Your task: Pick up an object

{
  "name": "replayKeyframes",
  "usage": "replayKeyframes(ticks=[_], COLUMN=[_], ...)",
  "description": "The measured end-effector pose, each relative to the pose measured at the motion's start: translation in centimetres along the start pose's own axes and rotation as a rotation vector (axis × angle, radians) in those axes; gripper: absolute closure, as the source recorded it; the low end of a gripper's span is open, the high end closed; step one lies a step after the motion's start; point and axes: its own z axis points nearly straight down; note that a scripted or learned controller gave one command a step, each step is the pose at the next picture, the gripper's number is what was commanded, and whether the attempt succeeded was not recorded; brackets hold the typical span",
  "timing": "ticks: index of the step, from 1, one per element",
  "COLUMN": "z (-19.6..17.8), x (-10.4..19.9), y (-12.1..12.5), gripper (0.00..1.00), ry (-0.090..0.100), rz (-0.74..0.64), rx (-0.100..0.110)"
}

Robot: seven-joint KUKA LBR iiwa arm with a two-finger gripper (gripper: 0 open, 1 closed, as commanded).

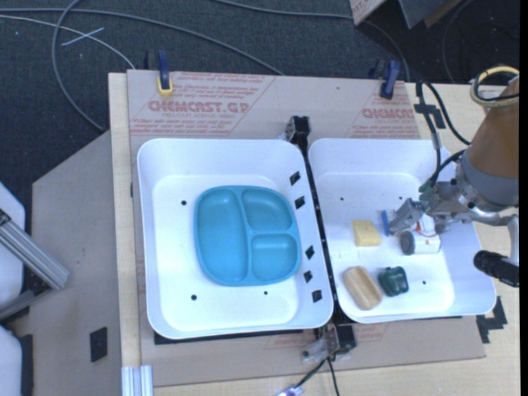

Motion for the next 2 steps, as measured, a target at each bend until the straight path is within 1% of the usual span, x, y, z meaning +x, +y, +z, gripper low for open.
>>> replayKeyframes(ticks=[1, 2], z=[-0.7, 4.9], x=[0.0, -0.1], y=[0.3, 1.3], gripper=[0.00, 0.00], ry=[-0.002, -0.002], rz=[-0.004, -0.003], rx=[-0.014, -0.010])
